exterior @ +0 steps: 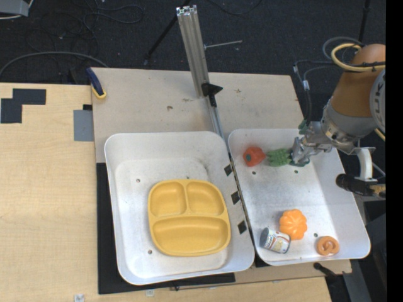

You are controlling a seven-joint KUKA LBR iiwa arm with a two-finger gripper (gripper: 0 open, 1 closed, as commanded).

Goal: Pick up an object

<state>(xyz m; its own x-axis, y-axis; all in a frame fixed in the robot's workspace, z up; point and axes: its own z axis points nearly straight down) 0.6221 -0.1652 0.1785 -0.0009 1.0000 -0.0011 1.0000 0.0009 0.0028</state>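
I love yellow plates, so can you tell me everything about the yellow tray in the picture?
The yellow tray is a rounded, squarish plate that looks like smooth plastic. Raised ridges split it into three compartments: two smaller ones at the far side and one long one at the near side. Nothing lies in any of them. It rests flat on the floor of the left white bin, towards the bin's near right part, turned slightly askew. Only the bin touches it.

From my remote station I log a dark carpeted floor [94, 24] strewn with black cables [119, 11]. A pale wood-grain panel [44, 194] lies left; the beige desk [151, 99] carries an upright aluminium post [194, 52].
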